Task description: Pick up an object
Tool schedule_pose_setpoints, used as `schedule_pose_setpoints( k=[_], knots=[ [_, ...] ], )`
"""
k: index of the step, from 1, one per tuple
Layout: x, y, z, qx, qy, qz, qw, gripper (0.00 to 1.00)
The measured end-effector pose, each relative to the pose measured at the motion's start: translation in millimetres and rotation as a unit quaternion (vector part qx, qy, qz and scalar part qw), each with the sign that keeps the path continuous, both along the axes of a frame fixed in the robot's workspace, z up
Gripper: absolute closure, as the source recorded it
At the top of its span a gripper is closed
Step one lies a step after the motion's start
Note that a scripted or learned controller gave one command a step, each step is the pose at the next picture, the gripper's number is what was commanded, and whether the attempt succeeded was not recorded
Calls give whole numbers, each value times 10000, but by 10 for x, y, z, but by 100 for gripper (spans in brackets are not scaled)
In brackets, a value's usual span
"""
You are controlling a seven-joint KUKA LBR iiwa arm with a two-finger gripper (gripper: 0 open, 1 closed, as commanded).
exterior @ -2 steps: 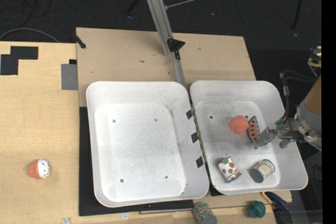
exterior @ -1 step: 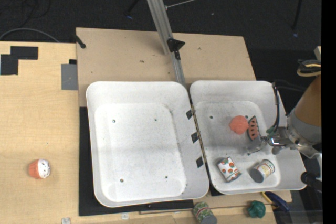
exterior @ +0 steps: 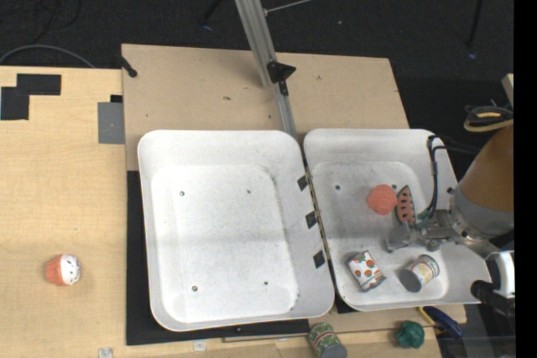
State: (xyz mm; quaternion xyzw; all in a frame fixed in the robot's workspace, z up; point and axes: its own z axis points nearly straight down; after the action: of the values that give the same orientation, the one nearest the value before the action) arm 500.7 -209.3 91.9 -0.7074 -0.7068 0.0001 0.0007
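The right bin (exterior: 369,148) holds a pink ball (exterior: 381,199), and a small brown-and-orange striped piece (exterior: 404,204) lies right beside it. Nearer the front lie a white carton with red and green spots (exterior: 365,271) and a small can on its side (exterior: 420,272). My gripper (exterior: 398,240) reaches in from the right and hovers low over the bin. It sits just below the striped piece and above the can. Nothing shows in its grasp.
The left bin (exterior: 159,148) lies alongside, with black clips (exterior: 310,219) on the shared rim. A red-and-white ball (exterior: 63,270) rests on the wooden bench at far left. A can (exterior: 324,339) and a green object (exterior: 409,334) lie in front of the right bin. A metal rail (exterior: 255,21) slants up at the back.
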Motion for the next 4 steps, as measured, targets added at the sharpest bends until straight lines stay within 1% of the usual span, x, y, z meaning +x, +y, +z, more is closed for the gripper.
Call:
schedule_pose_setpoints(
  k=[1,2,3,4],
  knots=[
    [-4,-4,100,6,3,-15,10000,100],
    [-97,-24,597,-7,-13,-20,10000,100],
    [-79,66,1080,-7,-20,16,10000,100],
    [-68,58,1557,-11,-21,13,10000,100]
  ],
)
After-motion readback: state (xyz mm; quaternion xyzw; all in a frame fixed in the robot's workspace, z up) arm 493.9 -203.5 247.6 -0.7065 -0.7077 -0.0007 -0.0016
